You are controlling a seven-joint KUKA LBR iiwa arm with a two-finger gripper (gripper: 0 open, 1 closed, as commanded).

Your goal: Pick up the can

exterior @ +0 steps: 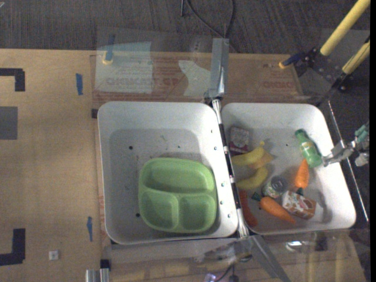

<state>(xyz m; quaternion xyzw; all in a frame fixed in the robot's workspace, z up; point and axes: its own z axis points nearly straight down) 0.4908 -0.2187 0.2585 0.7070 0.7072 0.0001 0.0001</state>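
Near the front edge of the right bin, the can lies among the toy food, its round end facing up. Just beside it rest an orange carrot and a small printed carton, with two bananas toward the wall shared with the left bin. A green bottle lies by the right edge, close to the gripper, which reaches in over that rim; whether it is apart or together I cannot tell. A green divided plate sits in the left bin.
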